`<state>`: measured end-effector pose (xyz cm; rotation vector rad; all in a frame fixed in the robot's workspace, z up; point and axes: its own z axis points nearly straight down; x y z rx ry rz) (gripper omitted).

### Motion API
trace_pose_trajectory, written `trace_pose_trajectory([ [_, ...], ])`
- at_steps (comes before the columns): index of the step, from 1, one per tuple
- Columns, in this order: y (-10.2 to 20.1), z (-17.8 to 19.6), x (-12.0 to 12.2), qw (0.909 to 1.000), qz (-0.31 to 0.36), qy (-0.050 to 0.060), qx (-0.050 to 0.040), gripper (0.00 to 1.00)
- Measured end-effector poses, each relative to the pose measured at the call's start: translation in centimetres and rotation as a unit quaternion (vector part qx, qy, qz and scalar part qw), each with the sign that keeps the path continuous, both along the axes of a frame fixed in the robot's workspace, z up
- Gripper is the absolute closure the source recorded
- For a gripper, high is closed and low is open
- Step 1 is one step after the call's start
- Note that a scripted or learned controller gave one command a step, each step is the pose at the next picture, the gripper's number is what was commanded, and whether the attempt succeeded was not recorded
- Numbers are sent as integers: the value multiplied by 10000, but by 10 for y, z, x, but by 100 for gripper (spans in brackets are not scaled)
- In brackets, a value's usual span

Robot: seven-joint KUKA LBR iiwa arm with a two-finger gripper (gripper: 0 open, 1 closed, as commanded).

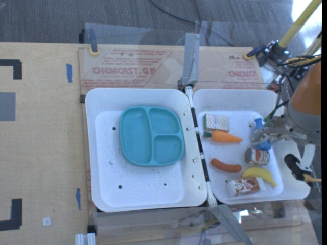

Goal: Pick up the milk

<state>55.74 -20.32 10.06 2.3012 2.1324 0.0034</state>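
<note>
The milk [244, 186] is a small white and red carton lying on its side at the front of the right bin [291, 188], just left of and below the banana [259, 175]. My gripper [259, 137] hangs over the right part of that bin, right above a small can [259, 156] and well behind the milk. Nothing of the milk is touched by the gripper. The grey arm with its orange band [309, 93] reaches in from the right.
Also in the right bin are a carrot [225, 137], a sausage [226, 165] and a patterned packet [216, 122]. The left bin [102, 188] holds a teal divided plate [152, 136]. Cables and a yellow rod [301, 19] stand at the back right.
</note>
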Motion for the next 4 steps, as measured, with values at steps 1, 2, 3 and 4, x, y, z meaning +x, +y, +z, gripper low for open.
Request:
trace_pose_trajectory([
  [1, 29, 82, 38, 9978, -660, 16, 4, 100],
  [2, 29, 93, 39, 9979, -645, 8, -6, 100],
  [3, 30, 103, 40, 9980, -636, -2, -17, 100],
  [4, 52, 81, 60, 9981, -621, 15, 1, 100],
])
